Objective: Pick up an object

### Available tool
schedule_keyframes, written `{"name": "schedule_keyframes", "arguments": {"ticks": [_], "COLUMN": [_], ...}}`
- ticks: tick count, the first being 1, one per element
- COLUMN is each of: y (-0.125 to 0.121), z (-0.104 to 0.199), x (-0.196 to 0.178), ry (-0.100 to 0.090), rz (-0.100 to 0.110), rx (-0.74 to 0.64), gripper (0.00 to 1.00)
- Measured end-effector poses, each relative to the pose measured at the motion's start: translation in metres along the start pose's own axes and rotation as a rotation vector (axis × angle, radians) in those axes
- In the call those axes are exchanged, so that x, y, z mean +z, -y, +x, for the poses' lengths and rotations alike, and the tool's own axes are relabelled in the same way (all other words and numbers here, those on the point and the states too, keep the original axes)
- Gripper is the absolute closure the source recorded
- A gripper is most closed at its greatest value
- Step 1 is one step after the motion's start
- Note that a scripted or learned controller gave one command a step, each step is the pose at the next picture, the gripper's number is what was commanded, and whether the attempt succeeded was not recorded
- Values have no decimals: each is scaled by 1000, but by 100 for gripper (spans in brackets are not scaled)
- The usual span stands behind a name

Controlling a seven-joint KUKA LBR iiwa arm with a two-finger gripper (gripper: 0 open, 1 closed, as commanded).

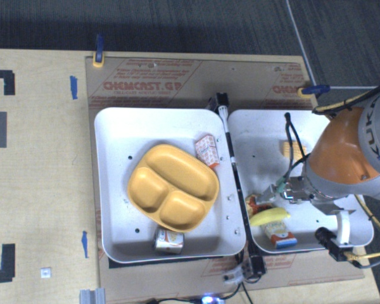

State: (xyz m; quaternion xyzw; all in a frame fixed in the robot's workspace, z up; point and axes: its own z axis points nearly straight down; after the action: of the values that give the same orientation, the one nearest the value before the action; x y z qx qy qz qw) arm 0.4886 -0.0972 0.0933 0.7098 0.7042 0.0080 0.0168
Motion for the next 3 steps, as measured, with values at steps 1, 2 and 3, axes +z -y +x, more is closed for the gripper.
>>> {"name": "schedule_keyframes", "arguments": {"ticks": [1,2,3], "y": [0,0,0], "z": [0,0,0], "x": [0,0,0], "ry": [-1,0,-1], "rz": [1,1,1], "rx": [-1,0,-1], "gripper": [0,0,0]}}
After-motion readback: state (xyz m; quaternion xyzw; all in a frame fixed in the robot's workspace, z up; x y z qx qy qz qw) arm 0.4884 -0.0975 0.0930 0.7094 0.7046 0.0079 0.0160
